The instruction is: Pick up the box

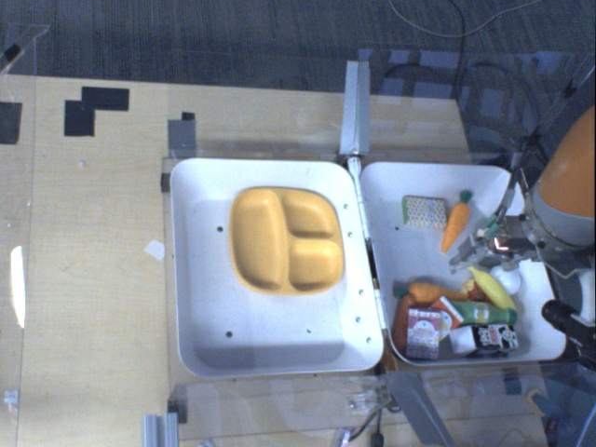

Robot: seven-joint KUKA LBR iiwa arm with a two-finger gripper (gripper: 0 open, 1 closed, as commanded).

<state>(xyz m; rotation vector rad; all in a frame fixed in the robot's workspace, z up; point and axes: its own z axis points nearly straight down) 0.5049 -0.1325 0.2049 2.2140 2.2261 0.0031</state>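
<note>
While the gripper point(491, 247) hangs near the right bin's point(391, 192) right edge, finger state cannot be told. Box point(426, 331), red-and-white with unreadable label, lies at that bin's front edge, beside a banana point(491, 287).

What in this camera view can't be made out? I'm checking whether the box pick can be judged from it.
- Gripper: too small and blurred to tell how it stands.
- Box: label print too small to read; its neighbours crowd its sides.
- Arm: cut off by the right edge.
- Dark carton: markings blurred.
</note>
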